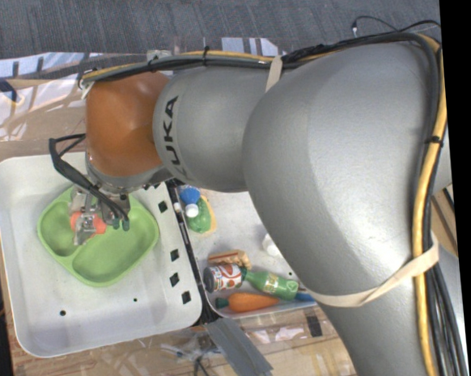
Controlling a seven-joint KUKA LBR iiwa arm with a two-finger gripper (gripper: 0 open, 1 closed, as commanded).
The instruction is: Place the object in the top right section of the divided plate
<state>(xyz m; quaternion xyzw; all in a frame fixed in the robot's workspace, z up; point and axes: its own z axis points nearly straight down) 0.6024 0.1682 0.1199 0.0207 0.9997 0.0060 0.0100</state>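
A green divided plate lies in the left white bin. My gripper hangs low over the plate's upper section, straight below the orange wrist band. A small orange-red object shows right at the gripper's tip, over the plate's upper part. The arm's body hides the plate's upper right rim, so I cannot tell whether the object rests on the plate or is off it.
The right bin holds a blue-capped item on a yellow piece, a drink can, a green bottle, a carrot and a white scrap. The grey arm covers much of that bin.
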